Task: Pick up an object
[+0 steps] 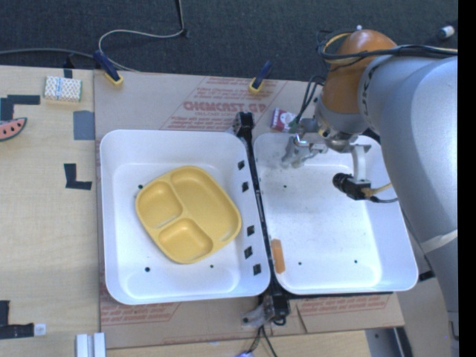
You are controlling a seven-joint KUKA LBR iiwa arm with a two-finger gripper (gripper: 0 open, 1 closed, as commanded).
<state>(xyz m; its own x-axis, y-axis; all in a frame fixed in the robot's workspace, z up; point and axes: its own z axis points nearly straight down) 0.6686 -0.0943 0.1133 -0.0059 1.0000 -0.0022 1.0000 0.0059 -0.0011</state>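
A yellow divided plate lies in the middle of the left white bin. A small orange piece rests against the left wall of the right white bin, near the front. My gripper hangs over the far left corner of the right bin, well away from the orange piece and right of the plate. Nothing shows held in it. The grey arm with its orange band covers the bin's far right side.
A small red and white packet lies on the cardboard just behind the right bin. Blue and yellow clamps hold the cardboard's back edge. A black connector with a cable hangs from the arm over the right bin.
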